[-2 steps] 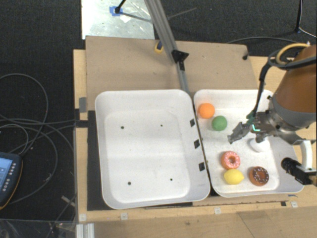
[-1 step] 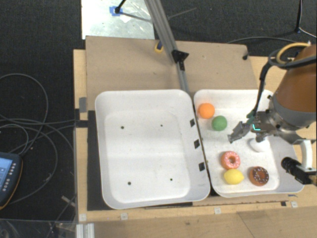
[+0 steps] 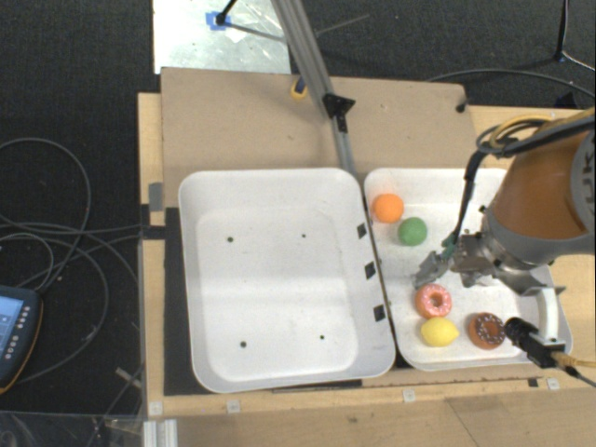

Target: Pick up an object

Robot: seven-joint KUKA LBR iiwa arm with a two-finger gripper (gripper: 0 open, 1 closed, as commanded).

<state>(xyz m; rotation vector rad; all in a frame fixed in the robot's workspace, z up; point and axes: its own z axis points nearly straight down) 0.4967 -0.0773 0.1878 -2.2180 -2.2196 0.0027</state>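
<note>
Nearest the bench's front edge, the yellow lemon and the brown doughnut lie below the pincer, close to the right bin's front rim. Just beneath the pincer sits the pink doughnut, with little room between them. Whether the pincer is spread or pressed together cannot be told; nothing shows between its tips. Farther back and slightly to its left lie the green ball and the orange ball. To its left, past the shared rims, spreads the left bin.
</note>
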